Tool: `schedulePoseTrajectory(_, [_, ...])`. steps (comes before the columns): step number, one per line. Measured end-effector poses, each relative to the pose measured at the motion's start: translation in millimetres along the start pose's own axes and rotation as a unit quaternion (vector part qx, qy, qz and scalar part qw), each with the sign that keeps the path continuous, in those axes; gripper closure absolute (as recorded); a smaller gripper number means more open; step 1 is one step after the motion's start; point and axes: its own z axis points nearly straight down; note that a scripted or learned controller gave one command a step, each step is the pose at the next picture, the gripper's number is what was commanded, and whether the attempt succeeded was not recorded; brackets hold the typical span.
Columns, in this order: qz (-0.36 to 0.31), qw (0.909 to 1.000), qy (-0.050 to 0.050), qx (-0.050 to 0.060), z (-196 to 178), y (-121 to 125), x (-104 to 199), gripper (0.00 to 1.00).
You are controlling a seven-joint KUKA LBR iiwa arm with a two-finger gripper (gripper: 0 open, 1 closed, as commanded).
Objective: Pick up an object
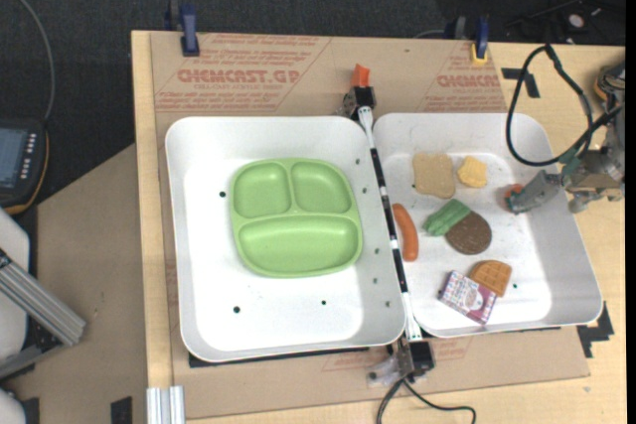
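The right bin (568, 263) holds several toy foods. A tan bread slice (433, 174) and a yellow piece (473, 173) lie at the back. A green item (447, 216) touches a brown round cookie (469, 234) in the middle. An orange sausage (404, 231) lies along the bin's left wall. A waffle (491, 275) and a purple packet (466, 297) sit near the front. My gripper (518, 200) hangs over the right side of this bin, right of the cookie and apart from every item. Nothing shows in its grasp.
The left bin (199, 213) carries a green divided plate (295, 217). A black cable (527, 104) loops over the right bin's back corner. Clamps (186, 27) stand at the bench's far edge.
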Motion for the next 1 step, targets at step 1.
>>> schedulePoseTrajectory(1, [-0.002, 1.0, 0.003, 0.005, 134.4, 24.6, 35.2, 0.0])
